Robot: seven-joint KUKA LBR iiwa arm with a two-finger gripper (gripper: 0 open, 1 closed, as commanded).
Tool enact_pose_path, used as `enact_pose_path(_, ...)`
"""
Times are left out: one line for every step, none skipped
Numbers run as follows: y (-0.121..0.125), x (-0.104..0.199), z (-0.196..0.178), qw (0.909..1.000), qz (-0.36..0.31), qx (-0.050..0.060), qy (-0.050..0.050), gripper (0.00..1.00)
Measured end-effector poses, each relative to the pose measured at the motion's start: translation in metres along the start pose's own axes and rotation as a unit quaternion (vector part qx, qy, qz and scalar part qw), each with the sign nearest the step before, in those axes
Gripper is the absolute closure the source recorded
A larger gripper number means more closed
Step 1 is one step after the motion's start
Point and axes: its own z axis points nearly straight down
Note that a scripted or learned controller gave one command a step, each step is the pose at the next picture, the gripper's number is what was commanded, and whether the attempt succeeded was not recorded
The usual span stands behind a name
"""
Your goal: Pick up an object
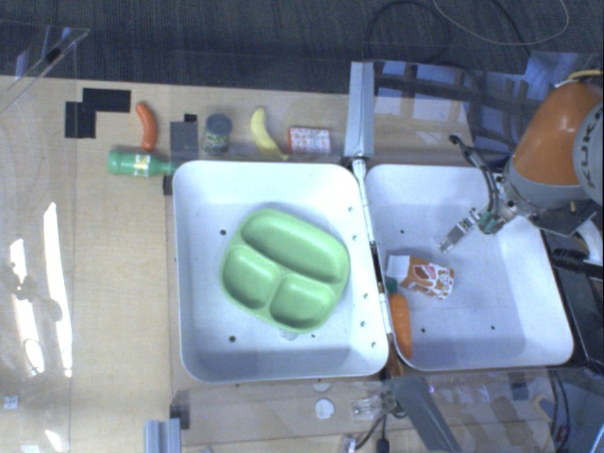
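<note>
Fingers (457,235) apart above right bin (528,347), snack packet (427,277) near, carrot (401,323) against left wall

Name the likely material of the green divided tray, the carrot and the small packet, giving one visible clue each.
Green divided tray: probably moulded plastic; uniform colour, soft sheen, rounded compartments.
Carrot: likely a plastic toy; even, smooth orange.
Small packet: seemingly printed card or foil; its exact material is unclear.

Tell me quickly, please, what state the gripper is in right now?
Gripper: over the right bin, above and to the right of the snack packet, nothing between its fingers; open or shut cannot be told.
</note>
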Motion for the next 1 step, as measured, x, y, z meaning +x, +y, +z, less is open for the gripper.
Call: enact_pose_path(-0.0659, 0.0987, 0.0097, 0.9991, 0.041, 0.001, 0.002, 0.00)
